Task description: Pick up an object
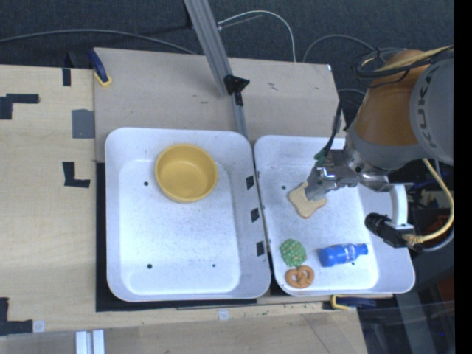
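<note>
Pincer set down on the toast in the right bin.

The pincer (318,189) is seen at the centre of the right bin (383,275), touching the upper right edge of the tan toast (305,202); how far it is open cannot be told, and no grip on the toast can be confirmed. At 6 o'clock from the toast a green ball (293,252) and a pretzel (300,276) are found, with a blue bottle (341,254) at about 5 o'clock. A yellow bowl (186,172) is placed in the left bin (125,271), toward 10 o'clock of it. Risk is judged as follows: the toast lies flat and is met only at its edge, so it could be pushed along the bin floor or slipped out on lifting, and the try would be lost.
</note>
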Controlling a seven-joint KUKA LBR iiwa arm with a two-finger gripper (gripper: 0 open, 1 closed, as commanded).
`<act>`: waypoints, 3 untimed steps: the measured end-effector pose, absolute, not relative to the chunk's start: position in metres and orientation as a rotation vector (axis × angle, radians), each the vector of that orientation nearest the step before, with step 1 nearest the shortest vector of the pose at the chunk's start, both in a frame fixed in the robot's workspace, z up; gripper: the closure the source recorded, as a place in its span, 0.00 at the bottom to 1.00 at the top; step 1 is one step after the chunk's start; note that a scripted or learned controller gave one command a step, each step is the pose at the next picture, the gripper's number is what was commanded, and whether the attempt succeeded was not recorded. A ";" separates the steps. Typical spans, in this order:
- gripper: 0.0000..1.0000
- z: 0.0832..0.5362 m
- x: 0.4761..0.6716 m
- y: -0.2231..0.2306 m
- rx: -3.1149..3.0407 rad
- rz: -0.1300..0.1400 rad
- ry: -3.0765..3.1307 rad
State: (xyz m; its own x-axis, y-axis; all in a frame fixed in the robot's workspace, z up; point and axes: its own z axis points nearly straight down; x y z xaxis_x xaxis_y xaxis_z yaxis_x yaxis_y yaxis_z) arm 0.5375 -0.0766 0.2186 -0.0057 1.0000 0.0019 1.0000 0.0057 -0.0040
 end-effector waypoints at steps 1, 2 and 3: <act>1.00 0.213 0.525 -0.029 -2.212 0.003 -2.225; 1.00 0.220 0.525 0.033 -2.209 0.000 -2.229; 1.00 0.219 0.511 0.078 -2.211 0.003 -2.226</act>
